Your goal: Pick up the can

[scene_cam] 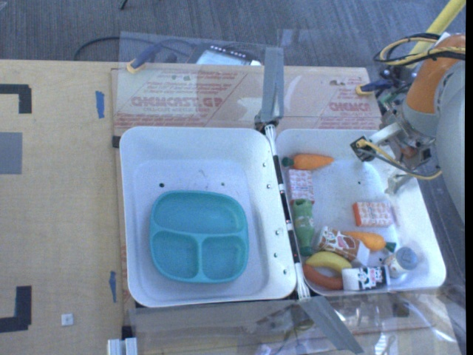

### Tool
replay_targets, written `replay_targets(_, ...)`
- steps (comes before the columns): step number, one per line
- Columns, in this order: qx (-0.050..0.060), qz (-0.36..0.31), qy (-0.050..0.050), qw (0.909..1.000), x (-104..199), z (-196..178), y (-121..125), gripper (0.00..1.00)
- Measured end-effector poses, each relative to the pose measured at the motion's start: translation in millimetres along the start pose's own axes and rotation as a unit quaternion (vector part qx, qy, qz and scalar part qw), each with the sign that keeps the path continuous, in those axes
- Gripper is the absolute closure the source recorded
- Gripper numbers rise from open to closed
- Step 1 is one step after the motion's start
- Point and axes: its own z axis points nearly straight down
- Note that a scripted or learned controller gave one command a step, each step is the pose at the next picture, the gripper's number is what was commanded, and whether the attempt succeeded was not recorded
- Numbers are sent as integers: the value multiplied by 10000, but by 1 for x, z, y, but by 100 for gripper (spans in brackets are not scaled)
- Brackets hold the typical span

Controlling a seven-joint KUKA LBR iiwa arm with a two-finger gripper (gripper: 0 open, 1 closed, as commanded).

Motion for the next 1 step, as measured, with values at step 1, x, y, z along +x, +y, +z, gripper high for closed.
replay_targets(1, -5, -20, -6, 10000, 1, -8, 0, 100)
